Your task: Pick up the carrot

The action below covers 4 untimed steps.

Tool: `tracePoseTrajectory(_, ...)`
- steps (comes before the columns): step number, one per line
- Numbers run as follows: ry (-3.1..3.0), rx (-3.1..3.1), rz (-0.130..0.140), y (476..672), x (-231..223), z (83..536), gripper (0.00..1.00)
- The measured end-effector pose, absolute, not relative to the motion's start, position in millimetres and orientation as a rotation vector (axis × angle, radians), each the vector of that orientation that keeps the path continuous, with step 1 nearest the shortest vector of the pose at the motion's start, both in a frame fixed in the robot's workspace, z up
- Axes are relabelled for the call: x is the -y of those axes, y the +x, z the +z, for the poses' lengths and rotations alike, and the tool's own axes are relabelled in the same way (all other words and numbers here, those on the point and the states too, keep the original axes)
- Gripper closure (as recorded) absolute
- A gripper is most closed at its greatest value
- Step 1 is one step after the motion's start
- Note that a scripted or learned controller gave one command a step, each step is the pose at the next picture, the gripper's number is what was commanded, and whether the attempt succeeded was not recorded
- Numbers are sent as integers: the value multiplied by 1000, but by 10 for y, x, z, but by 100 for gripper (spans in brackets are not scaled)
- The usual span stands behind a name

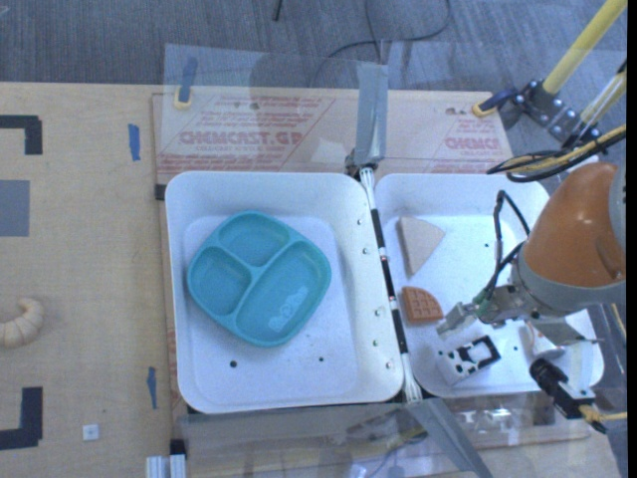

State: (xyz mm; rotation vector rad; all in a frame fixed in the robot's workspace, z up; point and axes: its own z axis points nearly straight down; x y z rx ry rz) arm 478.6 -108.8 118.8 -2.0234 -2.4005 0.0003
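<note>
So the gripper (468, 352) hangs low over the right bin (468, 267), just beside a brown waffle (421, 307) and below a tan wedge (420, 242). We honestly can't tell if it's open or closed. The carrot we can't place either; our guess is it's tucked under the arm (572, 237), which would explain the low reach there. The blue plate (259, 277) sits alone in the left bin (338, 361), well apart from the action.

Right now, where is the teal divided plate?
The teal divided plate lies in the left bin, near its middle, across the divider from the waffle piece.
</note>
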Motion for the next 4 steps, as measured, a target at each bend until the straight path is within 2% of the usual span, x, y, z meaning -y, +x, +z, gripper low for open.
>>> tracePoseTrajectory(1,-2121,2326,-6,5091,982,887,0)
tracePoseTrajectory(2,-2132,2325,-10,5104,1015,996,100)
tracePoseTrajectory(3,-2452,1962,2,4792,203,1838,100)
tracePoseTrajectory(4,-2785,1452,5,4897,90,1836,100)
